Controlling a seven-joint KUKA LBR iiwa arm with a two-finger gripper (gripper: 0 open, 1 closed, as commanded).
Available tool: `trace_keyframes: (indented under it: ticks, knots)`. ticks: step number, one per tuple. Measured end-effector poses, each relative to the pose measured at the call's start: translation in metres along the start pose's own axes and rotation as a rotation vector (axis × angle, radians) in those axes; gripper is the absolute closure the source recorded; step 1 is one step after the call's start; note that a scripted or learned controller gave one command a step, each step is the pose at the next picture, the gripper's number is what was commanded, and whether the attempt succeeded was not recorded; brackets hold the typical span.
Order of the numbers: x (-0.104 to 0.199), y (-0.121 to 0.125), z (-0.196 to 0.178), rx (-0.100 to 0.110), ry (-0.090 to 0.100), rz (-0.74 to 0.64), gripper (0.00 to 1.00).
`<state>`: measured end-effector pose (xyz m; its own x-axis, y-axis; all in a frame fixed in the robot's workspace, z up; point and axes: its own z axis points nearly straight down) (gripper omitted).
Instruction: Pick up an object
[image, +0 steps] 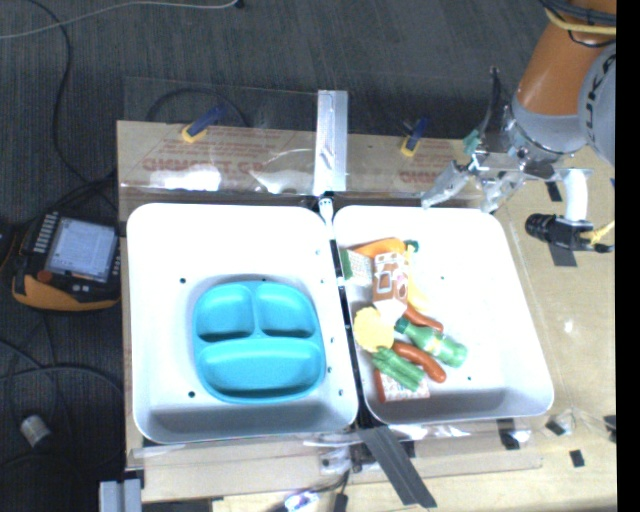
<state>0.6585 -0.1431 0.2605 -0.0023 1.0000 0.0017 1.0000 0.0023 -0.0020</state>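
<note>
We see the gripper (470, 185) hanging over the far rim of the right bin (500, 300), its fingers spread wide with nothing between them. The pile of toy food (405, 330) lies in the bin's near-left part, down and left of the gripper and well apart from it.

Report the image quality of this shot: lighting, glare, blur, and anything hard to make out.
Camera view: even overhead light with soft shadows; the white bins look bright, near washed out, and the clear plastic sheet behind them catches glare. The blue tray reads crisply, while the pile of toy food blends together at this resolution. The claw is small and slightly soft.
</note>
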Motion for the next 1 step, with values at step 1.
trace_keyframes:
  ticks: [1]
  knots:
    - [0.0,0.0,0.0,0.0,0.0,0.0,0.0]
